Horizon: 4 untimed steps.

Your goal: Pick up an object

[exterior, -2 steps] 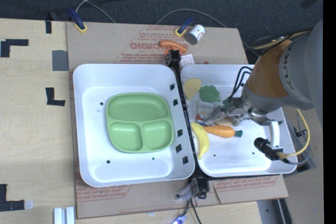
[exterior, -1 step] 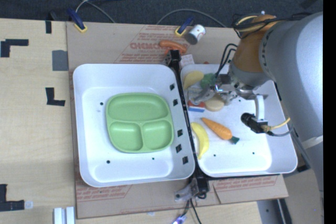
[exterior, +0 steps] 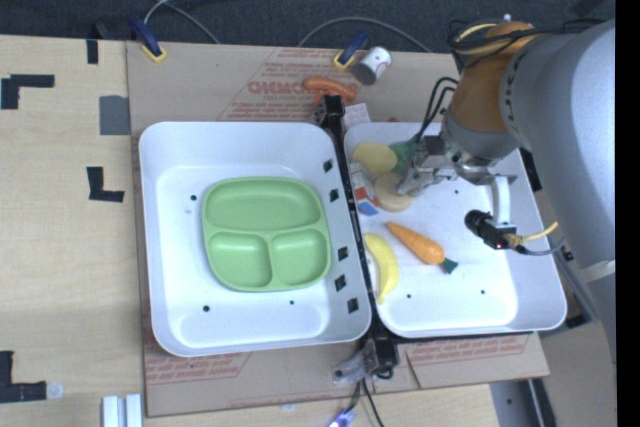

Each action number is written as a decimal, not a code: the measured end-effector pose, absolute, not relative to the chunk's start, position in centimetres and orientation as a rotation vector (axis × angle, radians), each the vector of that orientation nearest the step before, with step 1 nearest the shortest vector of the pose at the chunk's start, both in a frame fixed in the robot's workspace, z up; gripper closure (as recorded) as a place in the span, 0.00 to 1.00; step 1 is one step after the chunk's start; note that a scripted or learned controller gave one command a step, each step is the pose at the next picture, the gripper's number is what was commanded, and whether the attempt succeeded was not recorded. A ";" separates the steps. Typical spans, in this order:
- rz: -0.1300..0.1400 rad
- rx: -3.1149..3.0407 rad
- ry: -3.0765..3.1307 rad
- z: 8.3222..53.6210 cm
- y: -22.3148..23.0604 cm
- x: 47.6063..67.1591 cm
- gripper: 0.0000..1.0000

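**Gripper low among the toy food in the right bin**

While the grey arm (exterior: 560, 115) reaches in from the right with its orange band (exterior: 478, 95) above the wrist, the gripper (exterior: 412, 177) sits low in the right bin (exterior: 500, 300), and whether its jaws are released or clenched cannot be told from this slanted view.

Well to the left of the jaws lies the left bin (exterior: 170, 215), and in it rests a green divided tray (exterior: 266, 232) with three compartments.

Below the jaws and slightly to their right lies an orange carrot (exterior: 415, 242), tilted, with a small green end toward the lower right. Below and to the left of the jaws, against the wall between the bins, lies a yellow banana (exterior: 382, 264). Just left of the jaws sits a pale yellow rounded piece (exterior: 374, 157), and right beneath them, touching or nearly so, a tan round piece (exterior: 391, 201). Nothing is visibly held between the jaws.
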<state>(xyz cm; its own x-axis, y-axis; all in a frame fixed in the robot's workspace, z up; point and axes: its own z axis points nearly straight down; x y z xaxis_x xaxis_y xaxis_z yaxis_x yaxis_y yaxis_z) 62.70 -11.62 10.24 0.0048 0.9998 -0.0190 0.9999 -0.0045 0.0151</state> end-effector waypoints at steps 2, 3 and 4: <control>0.001 2.218 2.223 8.6 -11.0 66.4 0.00; -0.006 2.219 2.212 8.7 -10.0 60.1 0.00; 0.002 2.219 2.217 8.7 -10.8 53.6 0.00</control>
